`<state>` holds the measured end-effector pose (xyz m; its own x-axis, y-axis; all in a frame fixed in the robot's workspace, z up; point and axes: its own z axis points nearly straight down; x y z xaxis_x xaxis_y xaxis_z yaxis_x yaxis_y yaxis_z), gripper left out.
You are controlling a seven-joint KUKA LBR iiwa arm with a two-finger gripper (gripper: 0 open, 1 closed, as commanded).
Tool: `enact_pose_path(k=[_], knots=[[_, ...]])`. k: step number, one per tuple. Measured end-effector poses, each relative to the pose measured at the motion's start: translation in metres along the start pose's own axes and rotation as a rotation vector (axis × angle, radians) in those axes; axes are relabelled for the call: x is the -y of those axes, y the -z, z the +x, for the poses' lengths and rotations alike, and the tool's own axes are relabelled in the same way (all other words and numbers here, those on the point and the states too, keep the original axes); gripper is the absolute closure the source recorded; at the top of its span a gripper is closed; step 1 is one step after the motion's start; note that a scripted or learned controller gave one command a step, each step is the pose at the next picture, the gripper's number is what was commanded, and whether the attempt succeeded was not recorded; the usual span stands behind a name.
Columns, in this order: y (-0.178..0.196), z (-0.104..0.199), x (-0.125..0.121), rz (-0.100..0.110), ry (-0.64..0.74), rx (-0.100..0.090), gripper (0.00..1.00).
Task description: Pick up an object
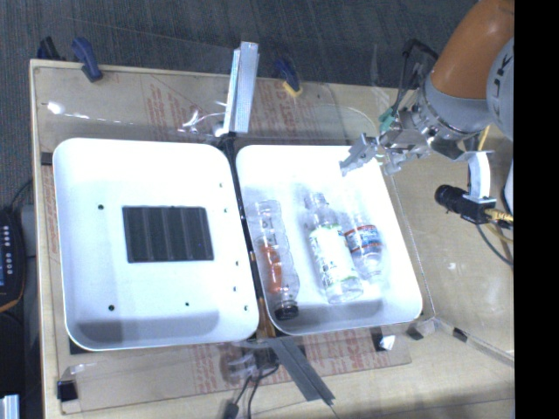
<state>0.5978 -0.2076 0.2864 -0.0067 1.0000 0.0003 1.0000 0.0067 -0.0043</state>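
White right bin [397, 297]: bottles [330, 253] below raised jaws [374, 154].

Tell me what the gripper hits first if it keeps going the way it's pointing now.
Likely the right bin's bare white floor near its top right corner. The gripper points down-left above that corner; the nearest clear bottle lies further in. Depth is unclear.

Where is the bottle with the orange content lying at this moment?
The bottle with orange content lies in the right bin, along its left wall, left of the two clear bottles, with its dark cap toward the bin's near edge.
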Motion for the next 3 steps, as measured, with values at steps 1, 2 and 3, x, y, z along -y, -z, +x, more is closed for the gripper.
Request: enact_pose_path(k=[1,2,3], knots=[[-0.103,-0.002,0.022,0.000,0.114,0.001,0.00],[-0.195,0.000,-0.003,0.000,0.298,-0.001,0.00],[-0.194,-0.001,0.001,0.000,0.600,-0.002,0.00]])
